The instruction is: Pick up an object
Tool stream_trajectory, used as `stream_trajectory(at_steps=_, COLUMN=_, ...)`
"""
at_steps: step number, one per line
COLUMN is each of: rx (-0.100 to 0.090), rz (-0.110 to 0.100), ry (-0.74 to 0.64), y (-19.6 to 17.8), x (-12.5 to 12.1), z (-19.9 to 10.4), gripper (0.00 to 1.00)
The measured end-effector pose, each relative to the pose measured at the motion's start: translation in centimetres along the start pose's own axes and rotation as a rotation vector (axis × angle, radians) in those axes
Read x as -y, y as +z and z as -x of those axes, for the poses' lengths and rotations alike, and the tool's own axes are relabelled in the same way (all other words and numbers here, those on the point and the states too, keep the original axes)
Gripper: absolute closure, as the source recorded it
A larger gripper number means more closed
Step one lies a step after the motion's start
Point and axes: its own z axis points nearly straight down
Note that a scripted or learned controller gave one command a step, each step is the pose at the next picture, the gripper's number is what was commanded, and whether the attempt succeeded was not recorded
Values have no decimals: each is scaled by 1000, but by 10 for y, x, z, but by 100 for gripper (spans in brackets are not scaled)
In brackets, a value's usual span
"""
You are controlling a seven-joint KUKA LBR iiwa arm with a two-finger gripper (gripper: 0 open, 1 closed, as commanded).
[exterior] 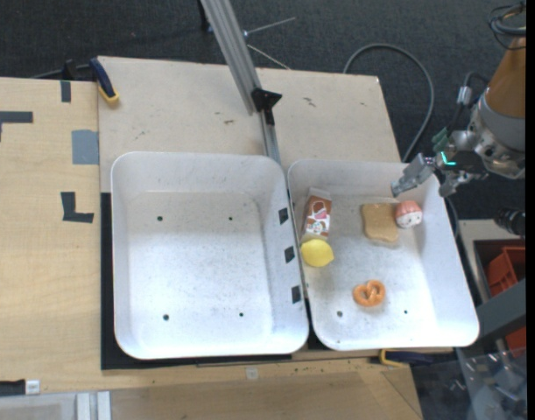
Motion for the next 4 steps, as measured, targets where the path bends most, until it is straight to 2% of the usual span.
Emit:
stream_trajectory(at_steps=1, rx=1, rz=3, ry=-1, y=-2, x=-1, z=0, gripper=0)
stream_trajectory(at_steps=2, rx=0, rz=-4, ry=-1, y=61, x=1, z=-6, gripper=0)
stream_trajectory(at_steps=4, rx=1, rz=-2, ry=0, y=150, x=4, z=-12, gripper=0)
